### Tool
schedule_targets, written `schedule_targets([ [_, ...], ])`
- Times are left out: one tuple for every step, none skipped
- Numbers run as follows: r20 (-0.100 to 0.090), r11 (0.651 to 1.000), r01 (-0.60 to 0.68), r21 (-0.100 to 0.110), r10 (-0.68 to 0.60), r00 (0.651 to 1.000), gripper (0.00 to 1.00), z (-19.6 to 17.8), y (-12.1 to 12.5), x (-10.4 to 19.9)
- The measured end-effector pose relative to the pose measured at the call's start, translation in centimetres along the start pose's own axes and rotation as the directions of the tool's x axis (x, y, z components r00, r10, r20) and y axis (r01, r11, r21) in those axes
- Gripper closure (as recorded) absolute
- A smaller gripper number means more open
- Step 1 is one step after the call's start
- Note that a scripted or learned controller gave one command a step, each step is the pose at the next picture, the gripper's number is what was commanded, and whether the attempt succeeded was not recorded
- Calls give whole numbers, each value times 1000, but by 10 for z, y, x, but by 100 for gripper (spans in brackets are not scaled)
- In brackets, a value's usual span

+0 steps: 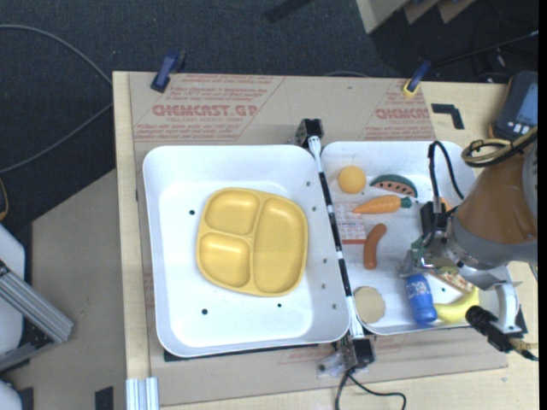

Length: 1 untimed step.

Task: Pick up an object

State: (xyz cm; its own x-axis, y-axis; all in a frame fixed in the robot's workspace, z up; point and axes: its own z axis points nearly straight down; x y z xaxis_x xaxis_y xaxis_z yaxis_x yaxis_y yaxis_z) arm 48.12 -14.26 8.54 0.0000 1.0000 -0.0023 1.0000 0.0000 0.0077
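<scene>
One blue can [420, 299], one banana [457, 307], one sausage [373, 244]; tool [425, 259] grip unclear.

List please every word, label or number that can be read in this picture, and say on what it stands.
"CHEMCAST GP": red print on the brown board behind the left bin, repeated behind the right bin at, partly covered.
Smaller red lines around it: too blurred to read.
Label on the blue bottle: too small to read.
Paper slip in the right bin: print unreadable.
</scene>
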Motion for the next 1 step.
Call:
schedule_targets([
  [0, 1000, 0, 0, 0, 1000, 0, 0, 0, -13],
])
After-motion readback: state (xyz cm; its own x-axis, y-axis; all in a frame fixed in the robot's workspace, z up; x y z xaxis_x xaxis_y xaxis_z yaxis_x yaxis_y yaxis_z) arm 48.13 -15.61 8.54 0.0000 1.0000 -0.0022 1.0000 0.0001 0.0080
